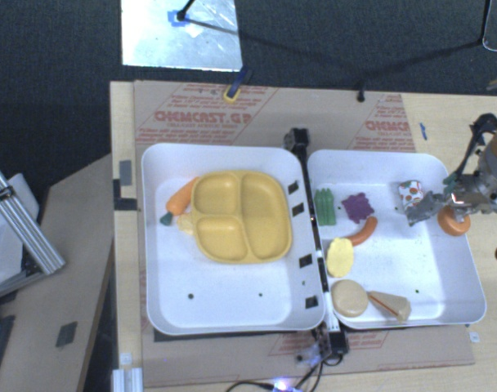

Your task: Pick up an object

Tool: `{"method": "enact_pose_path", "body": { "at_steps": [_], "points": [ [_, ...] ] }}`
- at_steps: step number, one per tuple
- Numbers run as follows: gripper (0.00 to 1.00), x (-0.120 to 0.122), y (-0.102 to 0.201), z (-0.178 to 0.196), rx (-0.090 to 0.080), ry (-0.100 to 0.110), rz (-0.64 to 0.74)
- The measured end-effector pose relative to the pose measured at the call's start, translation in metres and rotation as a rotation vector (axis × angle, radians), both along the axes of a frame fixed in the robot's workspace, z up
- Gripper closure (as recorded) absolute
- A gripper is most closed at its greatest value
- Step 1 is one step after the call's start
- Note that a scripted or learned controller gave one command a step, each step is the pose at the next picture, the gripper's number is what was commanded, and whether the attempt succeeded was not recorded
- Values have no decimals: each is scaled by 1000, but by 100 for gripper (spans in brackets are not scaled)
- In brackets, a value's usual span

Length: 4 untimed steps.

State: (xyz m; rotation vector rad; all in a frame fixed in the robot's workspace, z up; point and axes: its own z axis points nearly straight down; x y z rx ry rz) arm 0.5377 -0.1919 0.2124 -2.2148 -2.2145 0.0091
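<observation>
1. Camera view looks down on a worktop (126,243) with two white bins side by side.
2. The left bin (163,300) has a yellow plate (236,217) with three parts in it. A toy carrot (180,197) lies touching the plate's left edge.
3. The right bin (465,288) has lots of little toy foods.
4. The hand (424,208) is low over the far right part of the right bin. I cannot tell if it is open or closed, and I do not see a toy held in it.
5. A small white toy with red spots (409,191) sits just beside the hand, near the far wall of the bin. I think this is the toy to pick up.
6. A round orange toy (455,222) lies near the hand's other side, by the right wall.
7. Well apart from the hand are a green toy (324,206), purple grapes (357,207), a sausage (362,233), a yellow piece (340,257), a round bun (350,297) and a bread wedge (390,305).
8. The spotted toy looks light and hard, like plastic. It may be smooth, so it could slip or roll away.
9. I would take hold of it across its middle, from the top, and squeeze gently.
10. The bin wall is close, so the hand should come straight down and not bump it.
</observation>
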Motion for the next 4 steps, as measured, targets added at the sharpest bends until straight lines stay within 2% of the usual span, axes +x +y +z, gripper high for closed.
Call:
{"method": "enact_pose_path", "body": {
  "at_steps": [1, 3, 4],
  "points": [
    [0, 3, 0, 7, -3, -12, 3],
    [0, 3, 11, -107, -1, -7, 2],
    [0, 6, 11, -123, -3, -16, 2]
  ]
}}
